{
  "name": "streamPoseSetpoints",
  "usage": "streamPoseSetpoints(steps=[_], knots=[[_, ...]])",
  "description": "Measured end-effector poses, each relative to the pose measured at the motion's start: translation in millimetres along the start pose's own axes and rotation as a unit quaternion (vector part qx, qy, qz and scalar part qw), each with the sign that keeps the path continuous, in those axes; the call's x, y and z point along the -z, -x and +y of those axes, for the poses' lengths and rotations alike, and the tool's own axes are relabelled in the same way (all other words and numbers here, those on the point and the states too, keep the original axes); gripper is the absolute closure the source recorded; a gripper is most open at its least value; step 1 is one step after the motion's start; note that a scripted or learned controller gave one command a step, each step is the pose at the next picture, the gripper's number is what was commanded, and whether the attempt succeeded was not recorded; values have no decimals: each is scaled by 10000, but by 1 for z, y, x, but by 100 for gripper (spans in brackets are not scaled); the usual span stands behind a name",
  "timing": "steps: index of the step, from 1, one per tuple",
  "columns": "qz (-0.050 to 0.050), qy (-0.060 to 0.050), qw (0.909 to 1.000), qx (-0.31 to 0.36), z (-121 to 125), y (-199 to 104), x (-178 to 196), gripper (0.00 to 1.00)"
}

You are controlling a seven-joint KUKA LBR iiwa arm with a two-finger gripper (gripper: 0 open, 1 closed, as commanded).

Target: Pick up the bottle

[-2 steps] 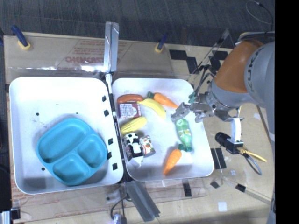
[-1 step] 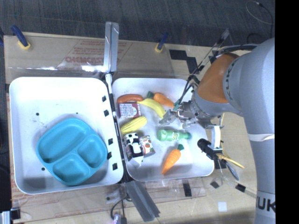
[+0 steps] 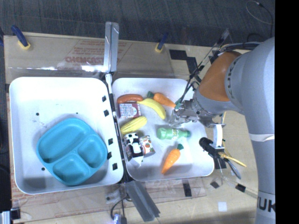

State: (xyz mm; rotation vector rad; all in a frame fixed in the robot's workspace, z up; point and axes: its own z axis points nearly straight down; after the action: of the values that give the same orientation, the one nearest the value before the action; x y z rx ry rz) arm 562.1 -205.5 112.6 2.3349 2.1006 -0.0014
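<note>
- Camera view: arm comes in from the right over the right bin (image 3: pixel 140 171). Gripper (image 3: pixel 179 116) sits just above the green bottle (image 3: pixel 172 133), near its middle-to-right part.
- Claw state: cannot tell. The wrist hardware blurs into the bin floor there.
- Bottle lies on its side in the middle-right of the right bin, on the floor. Nothing suggests it's lifted; it looks flat on the bin.
- Long axis runs roughly left-right across the view, tilted only slightly. Fatter end seems to be at the left, narrower end toward the right, but it's too blurry to be sure which end is the cap.
- Neighbours: banana (image 3: pixel 154 107) and one carrot (image 3: pixel 163 99) just above it, second carrot (image 3: pixel 171 157) just below, corn (image 3: pixel 133 124) to its left, small carton (image 3: pixel 139 146) lower left. Blue tray (image 3: pixel 71 150) is in the left bin, well apart.
- My read: approach step, grasp not confirmed.
- To do it well: close across the short axis, at the bottle's middle, and come straight down. A round body lying flat will likely roll or squirt out if pinched off-centre.
- Watch the banana tip, which is near the gripper's side.
</note>
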Motion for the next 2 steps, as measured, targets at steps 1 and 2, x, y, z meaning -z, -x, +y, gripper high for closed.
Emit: streamPoseSetpoints(steps=[1,2], knots=[[-2,-2,10000,3,0,0,0,0],[11,-25,10000,35,-44,-7,-22,0]])
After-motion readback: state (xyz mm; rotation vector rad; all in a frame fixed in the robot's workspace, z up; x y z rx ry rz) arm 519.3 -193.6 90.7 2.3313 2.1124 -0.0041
